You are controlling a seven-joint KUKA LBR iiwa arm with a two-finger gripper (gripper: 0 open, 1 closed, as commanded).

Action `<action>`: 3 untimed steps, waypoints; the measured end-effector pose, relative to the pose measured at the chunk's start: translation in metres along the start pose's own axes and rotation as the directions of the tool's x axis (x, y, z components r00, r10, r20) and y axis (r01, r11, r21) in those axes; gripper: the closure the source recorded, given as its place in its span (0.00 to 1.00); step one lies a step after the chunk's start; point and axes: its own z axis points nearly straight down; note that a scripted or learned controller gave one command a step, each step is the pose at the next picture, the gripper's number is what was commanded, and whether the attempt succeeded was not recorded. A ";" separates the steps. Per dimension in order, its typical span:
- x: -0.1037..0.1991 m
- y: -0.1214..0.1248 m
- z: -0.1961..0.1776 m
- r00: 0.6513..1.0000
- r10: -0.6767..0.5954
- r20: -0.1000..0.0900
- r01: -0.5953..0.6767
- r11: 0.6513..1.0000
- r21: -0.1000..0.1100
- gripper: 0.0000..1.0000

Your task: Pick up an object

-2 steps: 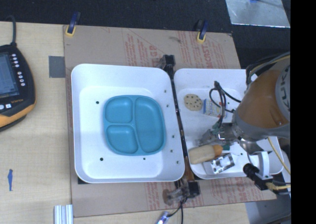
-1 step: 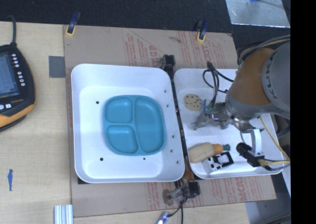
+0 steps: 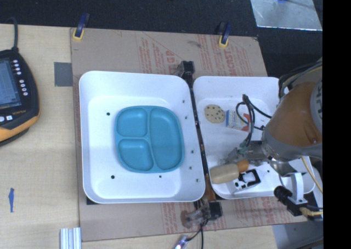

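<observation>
While my gripper [image 3: 248,161] hovers low over the right bin [image 3: 269,86], I can't tell its state, nothing lifted yet.

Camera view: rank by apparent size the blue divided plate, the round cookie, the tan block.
1. blue divided plate, by far the largest
2. tan block
3. round cookie, only slightly smaller than the block

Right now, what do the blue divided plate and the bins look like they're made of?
The blue divided plate looks like moulded plastic with a matte finish: uniform colour, rounded compartment ridges, no glare. The left bin and right bin seem to be smooth white plastic, possibly enamelled; their rounded rims and soft sheen suggest so.
</observation>
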 end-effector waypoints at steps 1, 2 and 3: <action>-0.001 0.003 -0.011 1.000 -0.004 0.003 0.004 1.000 -0.008 1.00; 0.000 0.002 -0.010 1.000 -0.004 0.001 0.004 1.000 -0.004 0.00; 0.019 0.022 0.000 1.000 -0.002 0.000 0.002 1.000 0.001 0.00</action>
